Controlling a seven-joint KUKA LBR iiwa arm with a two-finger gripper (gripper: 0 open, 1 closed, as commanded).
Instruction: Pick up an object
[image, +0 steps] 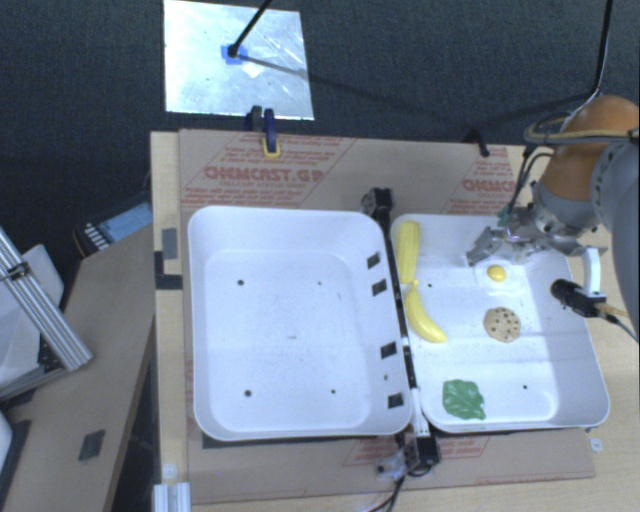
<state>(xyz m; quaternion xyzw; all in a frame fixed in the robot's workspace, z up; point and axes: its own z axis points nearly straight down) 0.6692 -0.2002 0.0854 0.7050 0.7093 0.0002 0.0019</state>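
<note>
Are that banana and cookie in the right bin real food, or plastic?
Probably plastic toys. The banana is evenly bright yellow with a smooth sheen and no brown spots. The cookie looks matte tan with neat dark specks, though it is too small to be sure.

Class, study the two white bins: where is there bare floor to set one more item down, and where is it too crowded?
The left bin offers bare floor from wall to wall. In the right bin, a free patch lies between the green piece and the near right corner. It is crowded farther back, where the banana, cookie, small yellow piece and gripper cluster.
</note>
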